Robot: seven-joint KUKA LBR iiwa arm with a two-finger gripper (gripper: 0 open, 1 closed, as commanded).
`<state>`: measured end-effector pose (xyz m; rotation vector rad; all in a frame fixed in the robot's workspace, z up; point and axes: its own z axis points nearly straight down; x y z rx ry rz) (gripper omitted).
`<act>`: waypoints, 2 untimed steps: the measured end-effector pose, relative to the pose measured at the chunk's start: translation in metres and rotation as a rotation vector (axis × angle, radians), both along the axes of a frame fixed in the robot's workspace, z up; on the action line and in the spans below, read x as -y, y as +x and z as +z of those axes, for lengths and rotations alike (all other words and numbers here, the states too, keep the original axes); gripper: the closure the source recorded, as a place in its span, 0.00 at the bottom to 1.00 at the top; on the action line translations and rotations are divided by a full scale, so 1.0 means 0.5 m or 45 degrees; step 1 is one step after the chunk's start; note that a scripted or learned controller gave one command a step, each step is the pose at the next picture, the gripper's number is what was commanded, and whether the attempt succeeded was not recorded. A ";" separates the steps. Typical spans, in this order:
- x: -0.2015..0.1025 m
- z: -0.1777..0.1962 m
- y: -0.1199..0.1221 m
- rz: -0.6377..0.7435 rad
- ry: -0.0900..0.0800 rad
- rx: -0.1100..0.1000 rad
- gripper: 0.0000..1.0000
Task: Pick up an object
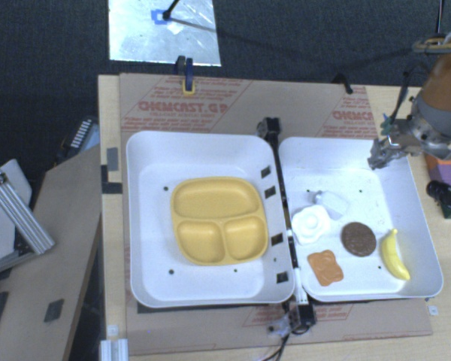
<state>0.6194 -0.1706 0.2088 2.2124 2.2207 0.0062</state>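
Yellow banana point(395, 255) lies lengthwise, stem toward the bin's far side.

Both bins point(210, 149) look like smooth white plastic, slight sheen. Yellow divided tray point(214, 220) inside the left one: matt plastic. Right of the tray: glossy yellow banana point(394, 254), rough-looking brown cookie point(358, 239), matt orange toast piece point(325, 267). Bench sheet point(233, 100) is printed cardboard, matt.
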 end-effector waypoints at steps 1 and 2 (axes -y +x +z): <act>-0.093 0.009 0.018 0.007 0.004 -0.006 1.00; -0.213 0.032 0.018 0.008 0.005 -0.006 1.00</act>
